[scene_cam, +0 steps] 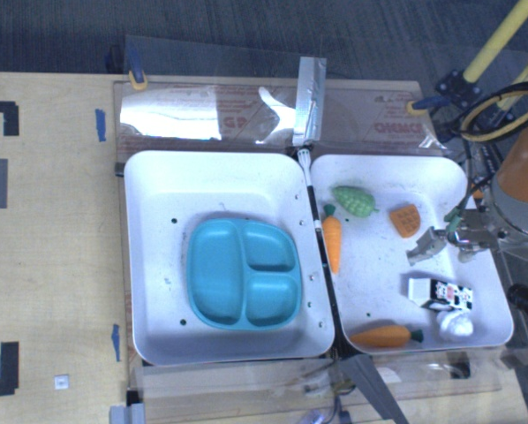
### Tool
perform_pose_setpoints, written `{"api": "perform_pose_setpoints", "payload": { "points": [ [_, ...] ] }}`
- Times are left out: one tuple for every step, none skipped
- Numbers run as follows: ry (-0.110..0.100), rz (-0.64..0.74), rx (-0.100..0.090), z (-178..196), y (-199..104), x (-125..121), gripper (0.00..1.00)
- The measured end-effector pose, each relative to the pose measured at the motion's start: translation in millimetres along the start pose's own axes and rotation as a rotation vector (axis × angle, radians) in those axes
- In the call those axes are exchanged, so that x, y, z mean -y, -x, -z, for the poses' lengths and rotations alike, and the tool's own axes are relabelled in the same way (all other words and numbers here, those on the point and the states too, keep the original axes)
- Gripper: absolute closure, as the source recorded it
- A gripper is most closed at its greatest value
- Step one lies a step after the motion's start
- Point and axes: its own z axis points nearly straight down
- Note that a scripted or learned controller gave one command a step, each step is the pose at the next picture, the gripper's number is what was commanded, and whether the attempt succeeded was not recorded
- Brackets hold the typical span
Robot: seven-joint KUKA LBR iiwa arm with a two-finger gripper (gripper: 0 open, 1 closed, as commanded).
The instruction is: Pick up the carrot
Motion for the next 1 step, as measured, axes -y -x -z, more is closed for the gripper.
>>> {"api": "perform_pose_setpoints", "payload": {
  "points": [
    [0.01,-0.025,0.003,-115.6,-51.1,0.0,0.0]
  ]
}}
